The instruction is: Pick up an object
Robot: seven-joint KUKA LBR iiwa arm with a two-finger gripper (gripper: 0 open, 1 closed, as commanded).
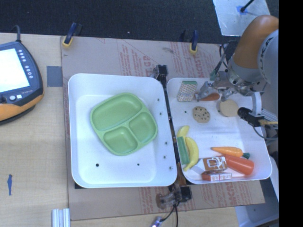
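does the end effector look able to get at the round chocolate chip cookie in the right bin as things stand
Probably yes. The round chocolate chip cookie lies flat on bare bin floor, apart from the other items, with nothing over it. The end effector sits just above and right of it in the view.

Grey arm with a broad orange band, dark cabling near the metal end effector.

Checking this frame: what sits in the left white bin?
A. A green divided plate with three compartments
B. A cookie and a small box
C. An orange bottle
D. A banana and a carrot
A: the green divided plate lies alone in the left bin, while the banana, carrot, cookie and orange bottle all lie in the right bin.
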